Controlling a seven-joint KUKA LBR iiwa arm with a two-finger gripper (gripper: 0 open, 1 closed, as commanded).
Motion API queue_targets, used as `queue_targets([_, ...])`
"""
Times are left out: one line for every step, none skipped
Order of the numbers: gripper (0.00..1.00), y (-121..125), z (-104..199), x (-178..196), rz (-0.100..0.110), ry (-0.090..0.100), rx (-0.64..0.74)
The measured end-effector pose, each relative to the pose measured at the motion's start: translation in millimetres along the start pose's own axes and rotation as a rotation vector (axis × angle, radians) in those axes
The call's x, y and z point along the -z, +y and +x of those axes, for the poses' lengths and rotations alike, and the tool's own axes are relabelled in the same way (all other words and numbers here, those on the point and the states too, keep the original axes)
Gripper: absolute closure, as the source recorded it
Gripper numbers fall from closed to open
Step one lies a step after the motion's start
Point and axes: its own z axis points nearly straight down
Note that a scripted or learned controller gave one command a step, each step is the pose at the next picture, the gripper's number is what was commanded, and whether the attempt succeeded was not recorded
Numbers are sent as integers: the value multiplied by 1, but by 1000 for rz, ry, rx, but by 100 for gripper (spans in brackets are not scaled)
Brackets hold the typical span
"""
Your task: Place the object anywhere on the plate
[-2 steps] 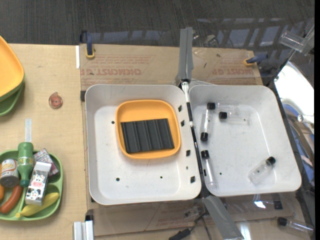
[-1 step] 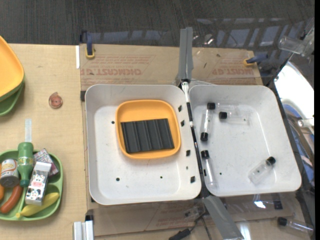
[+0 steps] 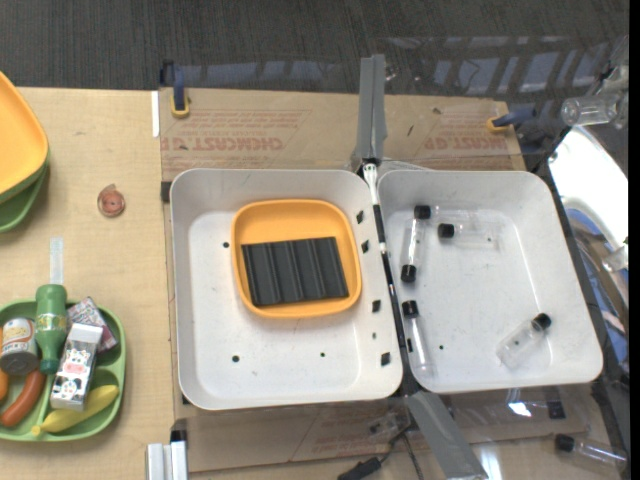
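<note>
Bench [image 3: 100, 258] bears two white bins [image 3: 200, 368], green tray [image 3: 110, 408]

Dark ribbed floor [image 3: 300, 18] (carpet-like) lies beyond the pale wooden bench [image 3: 100, 148].

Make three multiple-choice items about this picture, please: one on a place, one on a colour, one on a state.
1. Where does the orange square plastic plate sit?
A. In the left white shallow bin
B. In the right white shallow bin
C. On the wooden bench outside both bins

2. What colour is the ribbed rectangular object on that plate?
A. Bright red
B. Dark grey
C. White

3. How does the ribbed object lie?
A. Flat on the plate, inside its rim
B. Standing on one end
C. Hanging half over the bin wall

Answers: 1 A, the plate lies inside the left bin's walls. 2 B, its ridged surface looks dark grey to black against the orange. 3 A, its whole outline stays within the plate's rim and it lies flat.
</note>
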Motion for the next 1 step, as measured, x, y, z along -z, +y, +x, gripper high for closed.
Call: queue_targets([100, 2, -10, 0, 0, -2, 276])
